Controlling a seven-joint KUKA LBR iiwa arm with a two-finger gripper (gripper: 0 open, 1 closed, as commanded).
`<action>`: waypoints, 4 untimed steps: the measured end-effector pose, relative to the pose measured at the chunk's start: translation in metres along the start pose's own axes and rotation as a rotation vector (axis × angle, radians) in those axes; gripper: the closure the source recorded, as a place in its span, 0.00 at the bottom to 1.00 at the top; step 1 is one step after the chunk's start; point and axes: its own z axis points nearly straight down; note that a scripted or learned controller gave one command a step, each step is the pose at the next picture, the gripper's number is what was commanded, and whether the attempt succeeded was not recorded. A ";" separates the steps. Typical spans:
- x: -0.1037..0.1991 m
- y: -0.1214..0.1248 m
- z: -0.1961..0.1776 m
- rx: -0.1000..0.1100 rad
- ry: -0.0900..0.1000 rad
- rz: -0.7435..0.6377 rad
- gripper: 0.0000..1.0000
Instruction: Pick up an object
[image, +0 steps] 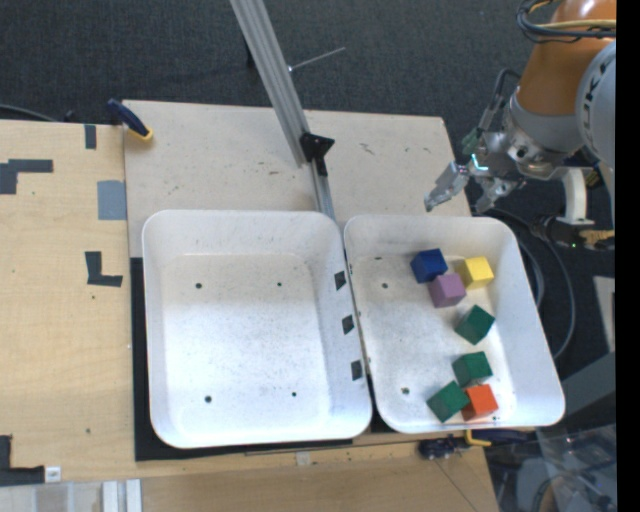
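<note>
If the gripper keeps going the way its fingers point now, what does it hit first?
The gripper points down and to the view's left, above the right bin's far rim. Probably that rim or the bench just beyond it comes first, not the blocks; depth is unclear.

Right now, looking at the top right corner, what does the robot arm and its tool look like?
The arm is bulky and rounded, with an orange band above a grey wrist section. Below it sits the tool, a compact dark and grey metal assembly with thin grey fingers and a small bluish-white light glowing on it. Black cables loop around the wrist, and more dark cabling hangs beside the bench behind it.
</note>
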 end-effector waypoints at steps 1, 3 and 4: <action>0.000 0.001 -0.003 -0.004 -0.002 -0.001 0.00; 0.013 0.002 0.106 0.000 -0.001 -0.001 0.00; 0.013 0.004 0.142 -0.012 -0.003 0.000 0.00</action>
